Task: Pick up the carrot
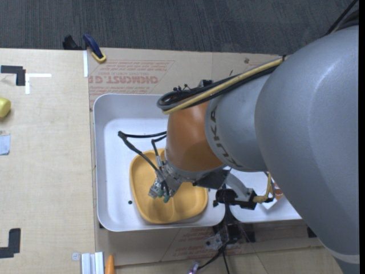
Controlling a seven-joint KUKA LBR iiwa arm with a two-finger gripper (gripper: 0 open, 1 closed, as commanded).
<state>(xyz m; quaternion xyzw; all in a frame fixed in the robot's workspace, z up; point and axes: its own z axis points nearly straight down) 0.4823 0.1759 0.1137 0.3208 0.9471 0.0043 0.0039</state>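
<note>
Tool [162, 190] hangs low over a yellow dish [188, 205], above the left part of the dish and very near its surface; whether the tool is released or clenched I cannot tell, because the wrist covers it from above; nothing is seen grasped in it. The yellow dish lies in the left bin [108, 153], close to that bin's lower edge and toward its lower right corner. The grey arm [308, 141] with its orange band [191, 138] comes in from the right and hides most of the right bin [285, 211]. The carrot I cannot make out with certainty; a small orange piece [277, 191] shows in the right bin near its left edge, just beside the outline of the arm, and it may be the carrot, well apart from the tool. On the bench [45, 181], a yellow object [3, 107] lies at the left edge; a blue and yellow clamp [94, 48] sits at the upper edge, above the left bin.
</note>
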